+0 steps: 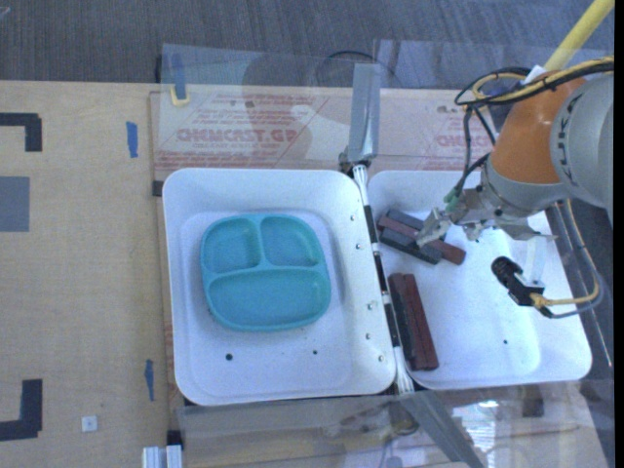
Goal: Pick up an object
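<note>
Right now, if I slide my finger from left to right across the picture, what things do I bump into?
Blue tape mark → teal plate in the left bin → long brown block in the right bin → tool → orange band.

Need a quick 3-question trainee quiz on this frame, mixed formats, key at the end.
1. True or false: the teal divided plate lies in the left bin.
2. Multiple choice: where is the long brown block? A) on the plate B) in the right bin, along its left wall C) on the wooden bench
3. Short answer: what sits right under the gripper?

Key:
1. True.
2. B.
3. A pile of small brown blocks in the upper left part of the right bin; whether any is held cannot be told.
</note>
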You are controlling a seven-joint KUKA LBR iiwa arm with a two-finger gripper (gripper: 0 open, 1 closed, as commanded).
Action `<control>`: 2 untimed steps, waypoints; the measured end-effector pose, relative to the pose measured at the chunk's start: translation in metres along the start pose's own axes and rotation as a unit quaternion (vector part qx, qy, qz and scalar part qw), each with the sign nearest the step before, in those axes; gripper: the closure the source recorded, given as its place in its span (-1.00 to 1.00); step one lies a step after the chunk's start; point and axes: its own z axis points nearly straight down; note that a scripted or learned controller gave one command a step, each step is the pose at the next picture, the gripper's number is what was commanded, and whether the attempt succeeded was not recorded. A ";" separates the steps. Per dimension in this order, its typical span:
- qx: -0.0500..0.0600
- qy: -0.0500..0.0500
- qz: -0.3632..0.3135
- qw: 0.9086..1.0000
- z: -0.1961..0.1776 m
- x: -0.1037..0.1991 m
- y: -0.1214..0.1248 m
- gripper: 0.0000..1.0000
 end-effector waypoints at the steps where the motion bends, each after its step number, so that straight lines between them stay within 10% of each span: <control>1: -0.002 0.000 -0.016 1.000 0.009 0.002 -0.001 -1.00; 2: 0.000 -0.003 -0.044 0.999 0.010 0.018 0.002 -1.00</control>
